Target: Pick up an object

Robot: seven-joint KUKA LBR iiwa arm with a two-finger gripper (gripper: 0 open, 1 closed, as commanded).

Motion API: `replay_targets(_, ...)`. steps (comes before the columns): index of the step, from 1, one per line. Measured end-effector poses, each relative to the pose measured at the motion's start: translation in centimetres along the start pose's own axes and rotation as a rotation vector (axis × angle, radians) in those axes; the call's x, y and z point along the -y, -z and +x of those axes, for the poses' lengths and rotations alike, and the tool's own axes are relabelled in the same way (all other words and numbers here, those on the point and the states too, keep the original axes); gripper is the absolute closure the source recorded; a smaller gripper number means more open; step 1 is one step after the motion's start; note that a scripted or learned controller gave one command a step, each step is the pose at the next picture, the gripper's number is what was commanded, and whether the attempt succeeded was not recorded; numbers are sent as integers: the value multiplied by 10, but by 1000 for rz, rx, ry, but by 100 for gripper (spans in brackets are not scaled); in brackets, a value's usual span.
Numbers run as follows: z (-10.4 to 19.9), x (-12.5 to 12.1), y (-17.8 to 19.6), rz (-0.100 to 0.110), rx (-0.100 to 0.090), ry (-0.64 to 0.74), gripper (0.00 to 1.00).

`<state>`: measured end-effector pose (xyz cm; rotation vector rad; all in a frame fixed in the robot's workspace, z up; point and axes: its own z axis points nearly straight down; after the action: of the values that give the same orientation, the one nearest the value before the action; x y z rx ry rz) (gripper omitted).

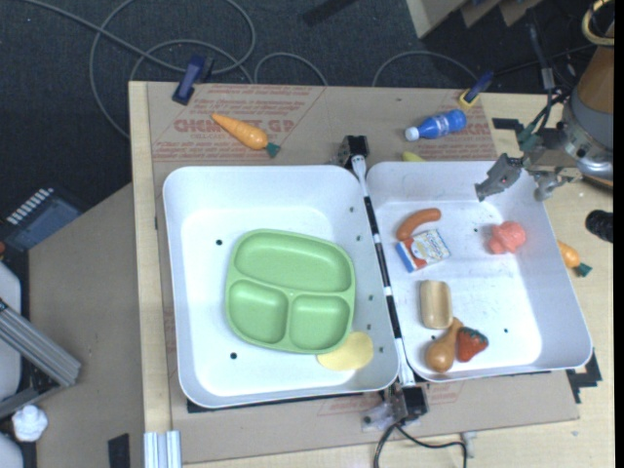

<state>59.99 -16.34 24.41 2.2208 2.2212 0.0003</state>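
Gripper hangs over the right bin's back edge, near the bench's right side; can't tell if it's spread or pressed together. Nothing seen in it. Nearest pick: pink ball, just in front & below, w/ sausage further left. Risk: ball is round, prob. rolls off if fingers land off-centre; bin wall close too.

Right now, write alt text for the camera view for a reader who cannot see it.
A grey robot arm's hand hovers over the top edge of the right white bin, which holds a toy sausage, pink ball, bread roll, pear and strawberry. The left bin holds a green divided plate.
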Motion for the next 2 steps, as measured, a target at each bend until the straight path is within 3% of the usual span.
replay_targets(1, -10, 92, -67, 3, 0, -2, 0)
replay_targets(2, 57, 44, -157, -3, -1, 1, 0)
